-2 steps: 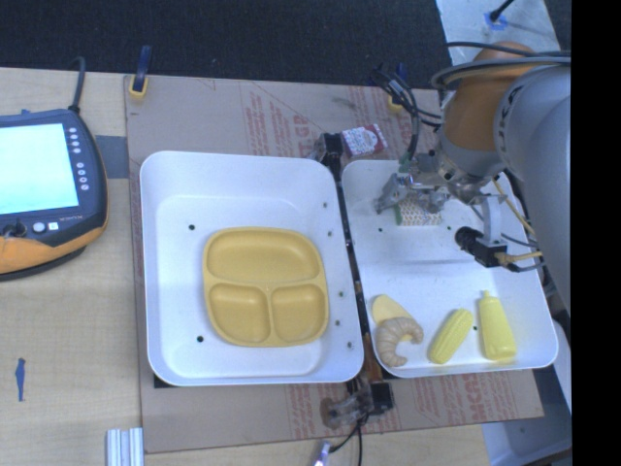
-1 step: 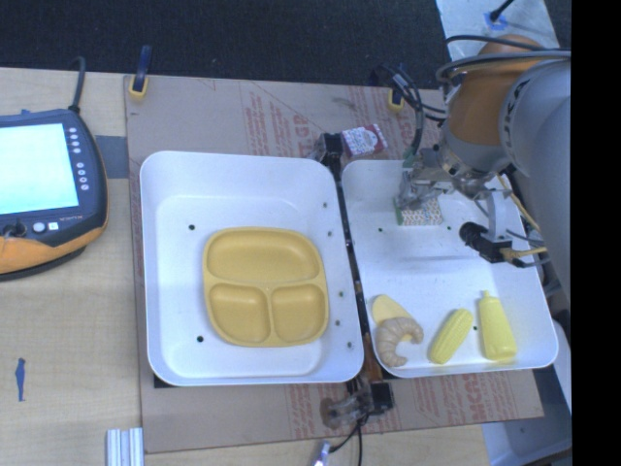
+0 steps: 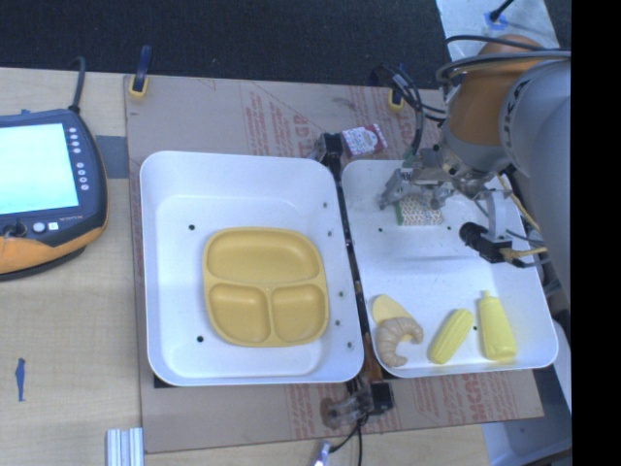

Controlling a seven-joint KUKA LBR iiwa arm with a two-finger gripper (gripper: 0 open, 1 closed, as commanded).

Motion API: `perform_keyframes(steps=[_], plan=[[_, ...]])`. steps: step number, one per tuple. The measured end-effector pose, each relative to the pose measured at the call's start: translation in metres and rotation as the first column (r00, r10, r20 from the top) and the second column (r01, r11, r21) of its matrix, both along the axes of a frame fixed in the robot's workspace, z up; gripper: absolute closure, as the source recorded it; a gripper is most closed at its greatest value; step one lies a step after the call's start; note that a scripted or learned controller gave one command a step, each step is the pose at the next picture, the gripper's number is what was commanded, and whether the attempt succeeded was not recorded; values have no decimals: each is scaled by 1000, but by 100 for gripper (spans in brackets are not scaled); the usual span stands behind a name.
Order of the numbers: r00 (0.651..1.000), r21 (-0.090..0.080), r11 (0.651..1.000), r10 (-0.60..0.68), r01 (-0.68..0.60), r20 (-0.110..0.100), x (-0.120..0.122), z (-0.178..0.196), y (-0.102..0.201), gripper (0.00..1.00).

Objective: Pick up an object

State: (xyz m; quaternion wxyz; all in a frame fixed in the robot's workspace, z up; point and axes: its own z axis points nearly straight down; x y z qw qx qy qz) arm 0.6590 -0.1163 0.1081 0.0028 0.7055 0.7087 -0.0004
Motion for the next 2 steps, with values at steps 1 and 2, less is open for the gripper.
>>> perform_keyframes(steps=[1, 2], plan=[[1000, 3, 1000, -1, 1, -2, -1, -12, -4, 0], [1000, 0, 1000, -1, 1, 1, 0, 0, -7, 100]])
